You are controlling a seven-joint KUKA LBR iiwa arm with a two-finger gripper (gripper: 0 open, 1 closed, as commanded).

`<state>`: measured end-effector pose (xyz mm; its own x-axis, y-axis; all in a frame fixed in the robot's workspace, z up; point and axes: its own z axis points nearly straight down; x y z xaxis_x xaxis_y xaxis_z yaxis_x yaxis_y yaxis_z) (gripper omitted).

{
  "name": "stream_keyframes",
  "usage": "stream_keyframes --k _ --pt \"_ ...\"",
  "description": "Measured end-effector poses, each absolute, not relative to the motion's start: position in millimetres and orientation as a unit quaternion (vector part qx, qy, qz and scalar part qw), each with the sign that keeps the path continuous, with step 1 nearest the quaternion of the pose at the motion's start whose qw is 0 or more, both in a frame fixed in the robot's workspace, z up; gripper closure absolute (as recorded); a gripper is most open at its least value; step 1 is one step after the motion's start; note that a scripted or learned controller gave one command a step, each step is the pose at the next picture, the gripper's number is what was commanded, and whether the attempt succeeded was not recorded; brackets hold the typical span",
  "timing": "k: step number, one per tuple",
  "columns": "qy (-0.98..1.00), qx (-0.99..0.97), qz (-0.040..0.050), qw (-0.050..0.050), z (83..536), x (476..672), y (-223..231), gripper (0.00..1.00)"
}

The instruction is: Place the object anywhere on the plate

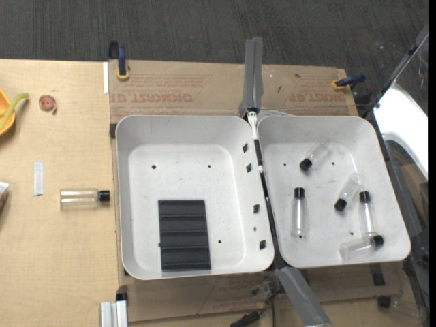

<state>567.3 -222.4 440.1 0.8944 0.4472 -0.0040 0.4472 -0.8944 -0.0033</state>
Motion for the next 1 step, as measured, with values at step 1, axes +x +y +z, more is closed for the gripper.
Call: stream_keyframes --k 1 --pt "-0.226 -0.974 0.0026 0.001 438.9 633.1 -185.8 0.0"
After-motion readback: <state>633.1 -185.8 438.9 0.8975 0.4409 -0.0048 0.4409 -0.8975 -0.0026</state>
